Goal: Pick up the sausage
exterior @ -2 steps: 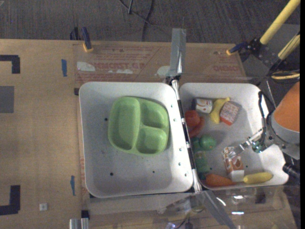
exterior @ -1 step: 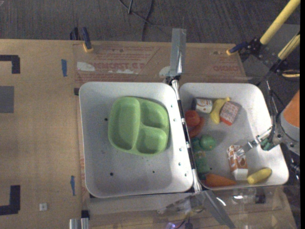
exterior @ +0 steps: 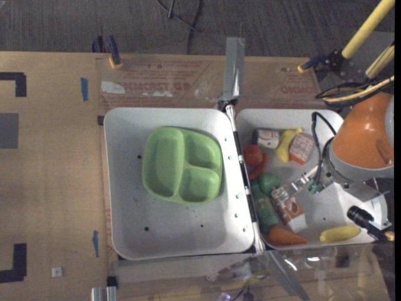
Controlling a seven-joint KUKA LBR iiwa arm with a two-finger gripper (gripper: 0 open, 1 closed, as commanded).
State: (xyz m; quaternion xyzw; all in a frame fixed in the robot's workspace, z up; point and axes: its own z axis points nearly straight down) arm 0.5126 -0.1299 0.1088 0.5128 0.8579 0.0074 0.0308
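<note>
Nearest, against the front wall of the right bin, an elongated orange-red item, taken to be the sausage, was found lying flat just beside a small carton. Beyond it, the gripper was poised low over the clutter, apparently staged for a descent. Its opening could not be determined, and no hold was evident. Farther off, a green plate was seated in the left bin, well clear of the work.

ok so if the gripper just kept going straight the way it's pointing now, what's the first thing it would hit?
The gripper points left and slightly down in the camera view, toward the small brown-and-white carton in the right bin. That carton looks like the first contact, but height above it is unclear from this angle.
</note>
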